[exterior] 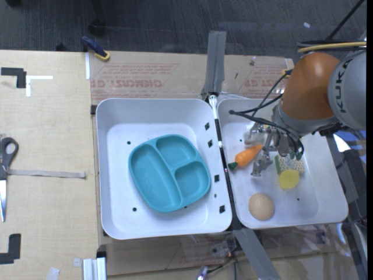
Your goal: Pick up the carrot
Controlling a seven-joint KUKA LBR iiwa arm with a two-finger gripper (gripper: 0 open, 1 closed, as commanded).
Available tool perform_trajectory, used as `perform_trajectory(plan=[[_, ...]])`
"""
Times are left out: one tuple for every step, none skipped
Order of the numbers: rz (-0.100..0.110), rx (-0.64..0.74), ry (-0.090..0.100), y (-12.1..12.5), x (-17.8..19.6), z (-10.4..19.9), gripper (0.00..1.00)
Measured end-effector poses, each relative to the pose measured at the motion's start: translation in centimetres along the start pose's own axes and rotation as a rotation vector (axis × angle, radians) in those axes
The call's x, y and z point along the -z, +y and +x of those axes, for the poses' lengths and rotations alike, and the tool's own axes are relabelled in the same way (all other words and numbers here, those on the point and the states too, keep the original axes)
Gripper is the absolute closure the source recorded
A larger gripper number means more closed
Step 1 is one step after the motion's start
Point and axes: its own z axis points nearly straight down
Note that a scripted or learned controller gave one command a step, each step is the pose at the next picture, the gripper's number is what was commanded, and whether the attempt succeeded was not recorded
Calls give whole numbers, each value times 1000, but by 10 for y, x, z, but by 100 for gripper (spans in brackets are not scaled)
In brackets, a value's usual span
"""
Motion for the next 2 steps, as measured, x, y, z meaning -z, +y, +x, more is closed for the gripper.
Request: perform_trajectory(plan=[[0,120,-1,10,0,8,0],[0,43,-3,7,1,-1,0]])
